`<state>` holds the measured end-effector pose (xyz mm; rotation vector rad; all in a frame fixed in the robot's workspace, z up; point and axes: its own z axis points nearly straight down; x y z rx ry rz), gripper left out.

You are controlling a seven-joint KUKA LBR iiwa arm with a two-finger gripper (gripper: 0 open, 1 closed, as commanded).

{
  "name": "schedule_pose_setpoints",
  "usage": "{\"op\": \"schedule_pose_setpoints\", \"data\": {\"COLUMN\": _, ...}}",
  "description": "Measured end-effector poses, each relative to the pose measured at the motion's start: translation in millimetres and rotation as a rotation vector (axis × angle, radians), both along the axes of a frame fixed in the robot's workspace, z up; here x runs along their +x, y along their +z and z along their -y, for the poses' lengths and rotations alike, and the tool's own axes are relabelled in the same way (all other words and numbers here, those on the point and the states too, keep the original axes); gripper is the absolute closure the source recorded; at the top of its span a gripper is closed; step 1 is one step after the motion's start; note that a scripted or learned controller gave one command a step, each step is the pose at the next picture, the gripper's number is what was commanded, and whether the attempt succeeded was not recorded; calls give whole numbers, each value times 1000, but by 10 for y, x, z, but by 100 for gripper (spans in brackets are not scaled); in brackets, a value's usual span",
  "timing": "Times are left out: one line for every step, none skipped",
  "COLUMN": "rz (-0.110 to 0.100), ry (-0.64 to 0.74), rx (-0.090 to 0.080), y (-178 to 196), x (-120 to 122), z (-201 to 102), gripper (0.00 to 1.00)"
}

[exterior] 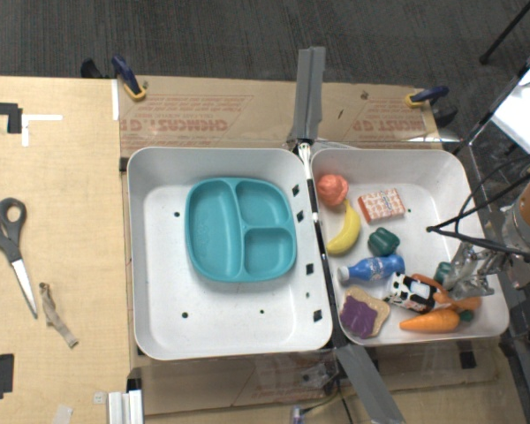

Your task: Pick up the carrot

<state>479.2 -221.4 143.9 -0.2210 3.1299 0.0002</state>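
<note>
The orange carrot (435,321) lies on its side in the front right corner of the right bin (442,162), its thick end pointing left. A second orange piece (466,305) lies right behind it. My gripper (471,275), a metallic head on the arm coming in from the right, hangs over the bin's right rim, just behind and above the carrot's right end. Nothing can be seen held in it. A black-and-white cow toy (412,292) lies directly left of the gripper, touching the carrot's back side.
The right bin also holds a banana (344,230), a peach-coloured ball (332,189), a pink box (382,205), a green pepper (383,239), a blue bottle (375,269) and a purple-topped toast (362,314). A teal divided plate (241,229) sits in the left bin (150,263). Scissors (11,241) lie far left.
</note>
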Motion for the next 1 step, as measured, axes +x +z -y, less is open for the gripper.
{"op": "schedule_pose_setpoints", "data": {"rz": 0, "ry": 336, "rx": 0, "y": 233, "x": 208, "z": -4, "gripper": 100}}
